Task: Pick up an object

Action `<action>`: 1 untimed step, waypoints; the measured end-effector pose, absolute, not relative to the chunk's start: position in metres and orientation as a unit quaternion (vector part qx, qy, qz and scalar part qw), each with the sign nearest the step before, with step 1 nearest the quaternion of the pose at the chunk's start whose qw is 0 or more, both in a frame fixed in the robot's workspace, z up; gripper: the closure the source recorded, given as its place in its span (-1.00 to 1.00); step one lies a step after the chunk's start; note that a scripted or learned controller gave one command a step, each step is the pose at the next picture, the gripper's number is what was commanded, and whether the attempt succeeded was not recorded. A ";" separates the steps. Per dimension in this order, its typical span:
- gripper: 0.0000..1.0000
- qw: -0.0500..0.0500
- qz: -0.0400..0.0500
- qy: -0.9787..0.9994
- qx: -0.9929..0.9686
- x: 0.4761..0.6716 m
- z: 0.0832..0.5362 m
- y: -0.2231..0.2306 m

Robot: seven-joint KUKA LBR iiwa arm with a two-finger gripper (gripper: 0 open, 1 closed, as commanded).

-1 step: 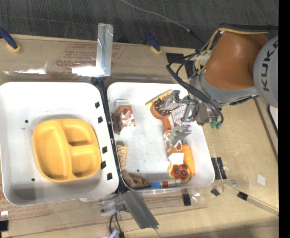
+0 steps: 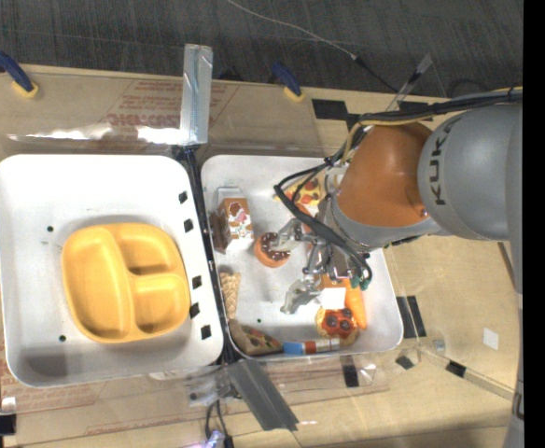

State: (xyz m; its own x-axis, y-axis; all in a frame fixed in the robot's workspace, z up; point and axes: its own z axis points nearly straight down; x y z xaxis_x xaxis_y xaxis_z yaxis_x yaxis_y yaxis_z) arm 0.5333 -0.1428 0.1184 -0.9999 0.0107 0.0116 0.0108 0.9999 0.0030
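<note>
My gripper hangs low over the middle of the right bin, under the arm's orange band. Just left of it lies a small round brown and orange toy. Right below it sit an orange toy food piece and a small carrot. A brown packet lies near the bin's left wall, with a tan waffle-like piece beneath it. Along the front wall lie a blue and red marker and a brown cookie-like item. I see nothing lifted off the bin floor.
The left bin holds a yellow divided plate. A pizza-like toy peeks out beside the arm's wrist at the back of the right bin. Cables loop around the wrist. Cardboard and tape surround both bins.
</note>
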 end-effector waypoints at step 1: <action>-1.00 -0.001 0.000 -0.999 -0.049 0.616 0.092 -0.113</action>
State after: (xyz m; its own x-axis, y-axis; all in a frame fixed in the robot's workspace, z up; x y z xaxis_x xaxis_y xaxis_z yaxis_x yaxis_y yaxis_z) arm 0.6160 -0.1132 0.0918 -0.9952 0.0979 -0.0021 0.0979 0.9952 -0.0004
